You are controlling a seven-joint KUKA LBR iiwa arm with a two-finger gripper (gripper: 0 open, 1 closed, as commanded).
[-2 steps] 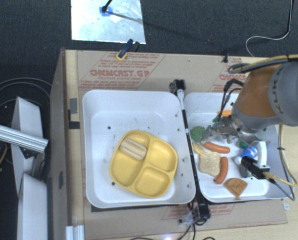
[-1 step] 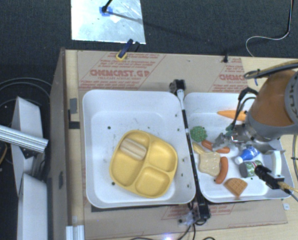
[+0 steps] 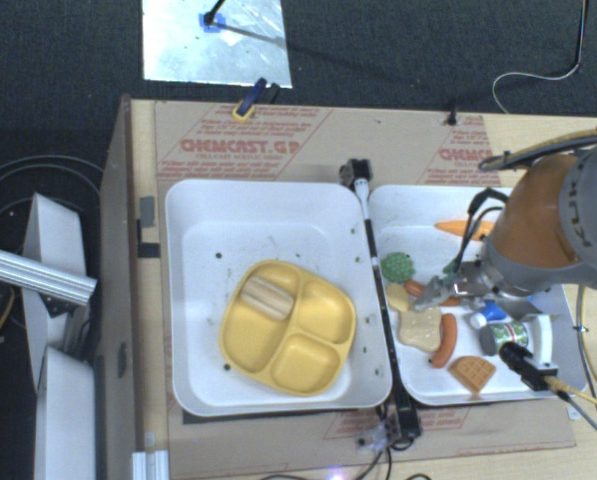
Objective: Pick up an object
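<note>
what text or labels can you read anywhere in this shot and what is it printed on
"CHEMCAST GP" in red, on the brown protective sheet behind the left bin.
The same red print repeats on the sheet behind the right bin, but only partly readable, about "CHEMC".
The smaller red lines under both logos are too blurred to read.
The small can by the gripper has a label, too small to read.

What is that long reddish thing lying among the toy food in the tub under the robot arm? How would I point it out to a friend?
Start at the right-hand white bin, the one under the arm. Near its front edge a sausage lies almost upright in the view, between a pale slice of bread and a waffle-like cracker. It is the only long, rounded, red-brown piece there; the orange carrot lies at the far side.
</note>
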